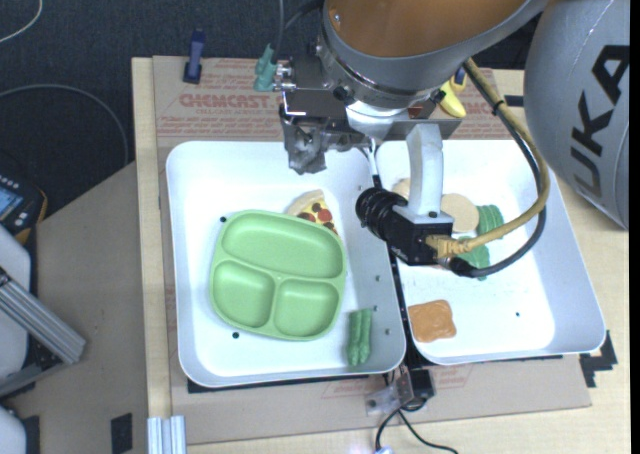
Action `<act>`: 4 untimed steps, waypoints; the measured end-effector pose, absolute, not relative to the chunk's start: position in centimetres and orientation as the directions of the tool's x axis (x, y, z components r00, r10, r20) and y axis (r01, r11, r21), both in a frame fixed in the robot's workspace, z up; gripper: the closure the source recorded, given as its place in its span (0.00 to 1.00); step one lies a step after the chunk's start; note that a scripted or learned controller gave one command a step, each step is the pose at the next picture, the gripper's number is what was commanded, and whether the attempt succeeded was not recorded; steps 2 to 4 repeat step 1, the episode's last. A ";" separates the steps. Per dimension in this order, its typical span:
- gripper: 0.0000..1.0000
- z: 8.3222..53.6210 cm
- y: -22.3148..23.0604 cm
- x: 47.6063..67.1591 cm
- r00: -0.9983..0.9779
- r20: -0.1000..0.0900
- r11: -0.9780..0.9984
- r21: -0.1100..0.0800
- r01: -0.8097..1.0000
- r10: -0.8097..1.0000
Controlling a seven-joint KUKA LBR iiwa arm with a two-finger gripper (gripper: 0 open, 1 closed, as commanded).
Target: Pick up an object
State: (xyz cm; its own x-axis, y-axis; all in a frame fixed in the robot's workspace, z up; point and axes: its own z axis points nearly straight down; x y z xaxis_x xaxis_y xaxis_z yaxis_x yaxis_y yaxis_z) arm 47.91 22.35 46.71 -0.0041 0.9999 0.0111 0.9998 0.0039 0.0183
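Grey arm [440, 2] with orange band reaches over both white bins. Left bin [190, 242] holds a green divided tray [278, 274], a pizza-slice toy [313, 209] touching its far edge, a green ridged piece [359, 335] near the front wall. Right bin [560, 282]: tan flat piece [432, 321], green item [488, 232], beige disc [458, 208]. Gripper [308, 154] hangs above left bin's far side; open or closed, cannot tell.

Two white bins [190, 242], one green divided tray [278, 274], one pizza slice [316, 209].
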 end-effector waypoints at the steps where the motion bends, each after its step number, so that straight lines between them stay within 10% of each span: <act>1: 1.00 46.9 22.5 47.9 -0.002 0.001 0.002 0.005 1.000 1.000; 4: 1.00 46.9 22.5 47.9 -0.002 0.001 0.002 0.005 1.000 1.000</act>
